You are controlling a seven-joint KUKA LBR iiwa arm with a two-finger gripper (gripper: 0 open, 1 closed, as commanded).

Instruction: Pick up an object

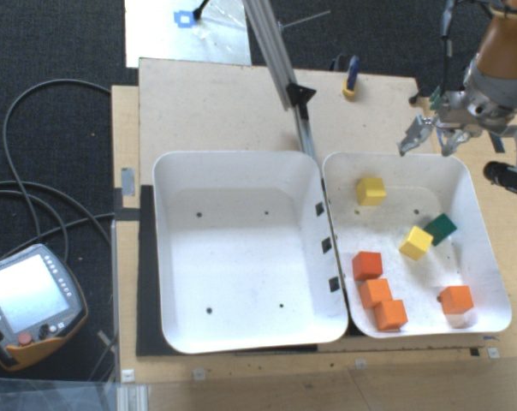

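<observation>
Blocks sit loose in the right bin [485, 229], low in the right half of the frame, so the arm can reach any one from above. Two yellow blocks [371, 190] lie near the top and middle, a green block [442, 227] touches one of them, and four orange blocks [377, 291] rest near the bottom. The tool [430, 139] hangs at the upper right, over the bin's far rim, fingers spread wide and holding nothing. I think it is up there to stay clear before it goes down. The left bin [169, 229] sits beside it.

A robotics lab: a grey teach pendant [27, 302] with black cables [44, 157] lies beside the plywood bench [224, 101].
</observation>
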